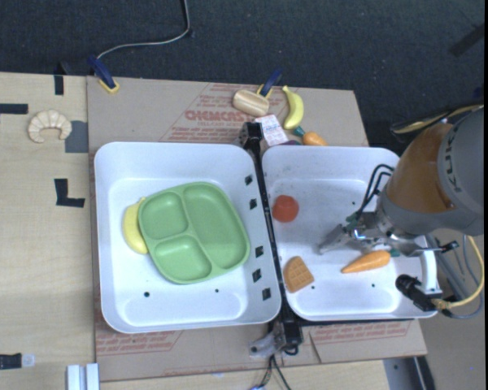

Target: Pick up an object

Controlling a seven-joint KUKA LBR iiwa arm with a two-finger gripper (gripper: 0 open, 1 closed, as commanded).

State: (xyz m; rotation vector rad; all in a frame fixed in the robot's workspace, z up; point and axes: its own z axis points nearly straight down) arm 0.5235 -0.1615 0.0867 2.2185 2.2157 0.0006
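Orange carrot [366,262] lying flat in right bin [325,303].

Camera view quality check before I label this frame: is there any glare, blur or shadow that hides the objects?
Camera view: lighting is even and soft, with mild glare on the white right bin; the gripper looks slightly smeared, casting faint shadow; the carrot, red ball and green tray read clearly.

Even, slightly soft, perhaps overhead light
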